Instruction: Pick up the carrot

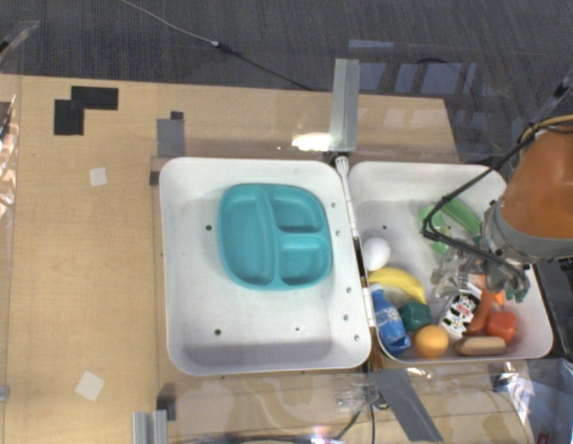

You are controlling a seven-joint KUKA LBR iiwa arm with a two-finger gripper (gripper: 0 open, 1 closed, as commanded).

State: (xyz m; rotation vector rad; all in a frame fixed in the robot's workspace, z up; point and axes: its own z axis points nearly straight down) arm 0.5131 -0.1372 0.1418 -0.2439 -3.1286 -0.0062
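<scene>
The metal two-finger claw (pixel 467 280) hangs low over the right-hand shallow white plastic bin (pixel 383 197), just under the grey arm's orange wrist band (pixel 545 188). Its tip sits among clutter and cables, and whether it is released or clenched cannot be told from this angle; nothing is plainly seen between its tips.

Just beside the claw, toward the bin's lower right corner, lies the small orange carrot (pixel 491 309), slanted, partly tucked under the claw's hardware. It touches or nearly touches a red tomato-like ball (pixel 502 326) and a black-and-white patterned toy (pixel 461 312). Below them rests a tan sausage-shaped piece (pixel 481 345). Further left in the same bin are an orange round fruit (pixel 432 341), a dark green rounded item (pixel 416 315), a yellow banana (pixel 398 283), a blue bottle (pixel 388 320) and a white egg-shaped ball (pixel 376 251). A bright green piece (pixel 457 215) lies near the bin's upper right.

The left white bin (pixel 184 248) holds a teal divided plastic plate (pixel 272 236). Both bins sit on a pale wooden tabletop (pixel 82 266).

The step in hand appears to be the approach and descent onto the carrot. The next move likely calls for centring over the carrot's narrow body, clear of the tomato-like ball and patterned toy, before closing.
</scene>
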